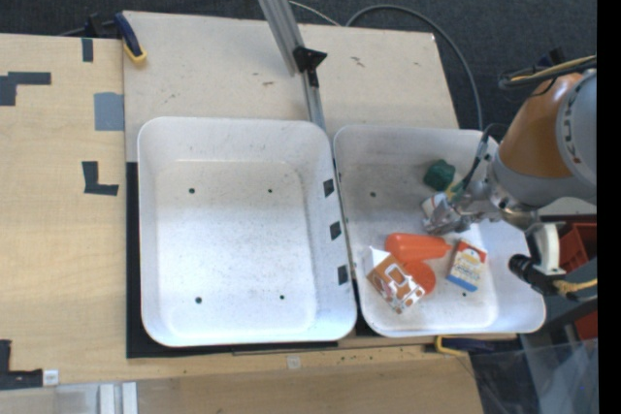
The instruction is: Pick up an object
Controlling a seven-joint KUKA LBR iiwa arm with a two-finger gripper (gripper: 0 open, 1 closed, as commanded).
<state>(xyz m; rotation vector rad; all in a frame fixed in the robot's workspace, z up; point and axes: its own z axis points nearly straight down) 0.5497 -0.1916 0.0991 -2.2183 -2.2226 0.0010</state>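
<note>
My gripper (pixel 441 213) hangs low over the middle of the right bin (pixel 388 150), reaching in from the right. Just below it lies an orange carrot-shaped toy (pixel 417 246). A small dark green object (pixel 440 174) sits above the gripper, toward the bin's back. A white and orange patterned packet (pixel 398 281) lies at the bin's front, and a small carton with a blue and orange label (pixel 467 268) rests to its right. I see nothing between the fingers.
The left bin (pixel 233 228) stands beside the right one. A slanted metal pole (pixel 277 0) rises from the bench behind the bins. A black cable (pixel 408 15) loops over the bench at the back right.
</note>
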